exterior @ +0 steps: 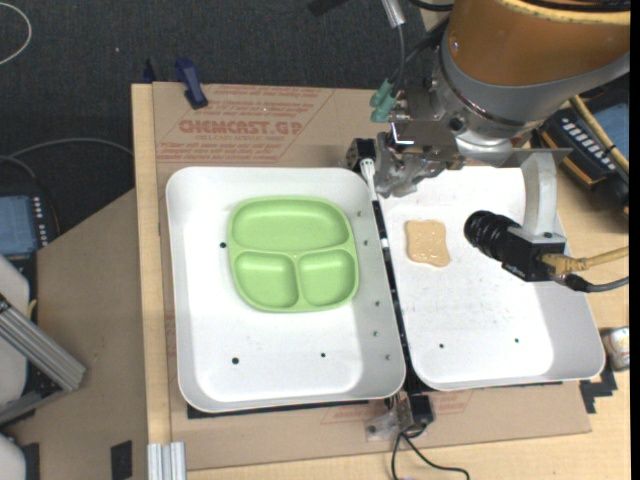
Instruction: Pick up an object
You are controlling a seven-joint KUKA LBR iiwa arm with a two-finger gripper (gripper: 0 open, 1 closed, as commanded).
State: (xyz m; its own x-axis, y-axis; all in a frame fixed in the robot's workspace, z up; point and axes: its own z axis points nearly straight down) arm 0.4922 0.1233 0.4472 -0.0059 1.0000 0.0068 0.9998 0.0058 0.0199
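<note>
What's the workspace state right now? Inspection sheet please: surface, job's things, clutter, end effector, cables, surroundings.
Surface: two white bins, left bin and right bin, side by side on a cardboard sheet.
Job's things: green divided tray in left bin; tan flat piece in right bin.
Clutter: nothing seen.
End effector: end effector above right bin's far left corner, apart from both items.
Cables: black cable at front edge.
Surroundings: dark carpet.
</note>
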